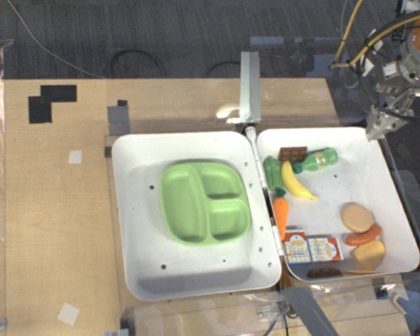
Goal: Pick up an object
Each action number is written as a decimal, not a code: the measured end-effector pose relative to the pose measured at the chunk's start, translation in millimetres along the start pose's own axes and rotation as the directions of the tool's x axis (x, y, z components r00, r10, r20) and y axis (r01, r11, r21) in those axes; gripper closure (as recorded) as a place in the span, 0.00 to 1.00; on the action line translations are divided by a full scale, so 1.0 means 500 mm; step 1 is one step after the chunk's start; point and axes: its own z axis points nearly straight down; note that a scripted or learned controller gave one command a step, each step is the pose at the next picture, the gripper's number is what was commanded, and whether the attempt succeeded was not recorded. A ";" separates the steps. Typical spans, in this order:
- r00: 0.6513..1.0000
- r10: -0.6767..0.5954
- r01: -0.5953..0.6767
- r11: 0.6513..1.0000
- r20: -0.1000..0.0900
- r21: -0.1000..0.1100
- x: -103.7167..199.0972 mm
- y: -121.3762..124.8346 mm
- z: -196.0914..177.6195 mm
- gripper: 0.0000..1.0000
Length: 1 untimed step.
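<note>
Spreading across most of the view is a pale wooden bench (50,230) with a smooth, light grain and a few black and grey tape patches. On it sit two shallow white bins with rounded corners and a matte plastic look. The left bin (138,204) holds a glossy green divided tray (203,202), rounded at its edges and moulded into three compartments. The right bin (389,188) holds the small toy items that the task could take.

Along its near wall lies a flat carton (312,249), red-edged with pale printed panels; the print is too small to read. Near the left wall a yellow banana (294,180) curves smoothly, touching a dark green vegetable (273,174) on its left. A green bottle (319,160) lies on its side just beyond the banana, next to a small brown chocolate-like block (292,153). An orange carrot (281,214) tapers along the left wall. Toward the right side sit a round tan bun (357,217), a reddish sausage (362,234) touching it, and a yellow-orange wedge (369,254).

The grey arm sits at the upper right, trailing yellow and black cables, and its gripper (382,123) hangs over the far right corner of the right bin, well apart from the items. Whether its pincer is released or clenched I cannot tell.
</note>
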 end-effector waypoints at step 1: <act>0.990 -0.140 0.140 0.990 -0.003 0.000 0.021 0.160 -0.024 1.00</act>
